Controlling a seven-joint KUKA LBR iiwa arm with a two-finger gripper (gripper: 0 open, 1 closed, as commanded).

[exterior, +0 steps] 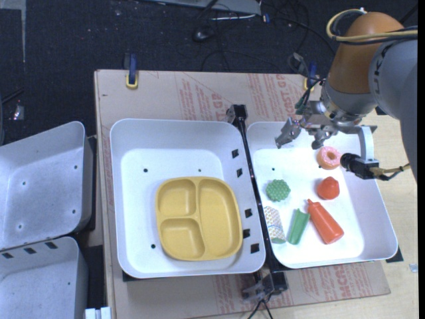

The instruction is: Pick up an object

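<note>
- gripper [304,134] hangs over the far edge of the right bin [378,244], its 2 dark fingers spread apart with nothing between them.
- 1 finger [287,134] points down toward the bin's far-left corner, the other sits closer to the pink donut [328,156].
- donut lies just beside the gripper, on its near-right side, apart from the fingers as far as the slant view lets me judge.
- grey arm [392,65] rises from the gripper toward the upper right, with its orange band [362,45] above the wrist.
- red round toy [328,188], perhaps a tomato or apple, sits just nearer than the donut in the same bin.
- green knobbly ball [278,190] lies toward the bin's left side, nearer the camera than the gripper.
- orange-red bottle shape [324,221] lies tilted in the bin's near part, beside a green stick-like toy [298,226].
- patterned pale piece [273,222] rests against the bin's left wall, just left of the green stick.
- left bin [133,145] holds 1 yellow tray [198,217] with 3 compartments, lying flat near its middle.
- both bins stand side by side on a brown board [172,92], with a blue clamp [132,72] at its far-left edge.
- further white panels [40,178] lie to the left of the board.
</note>
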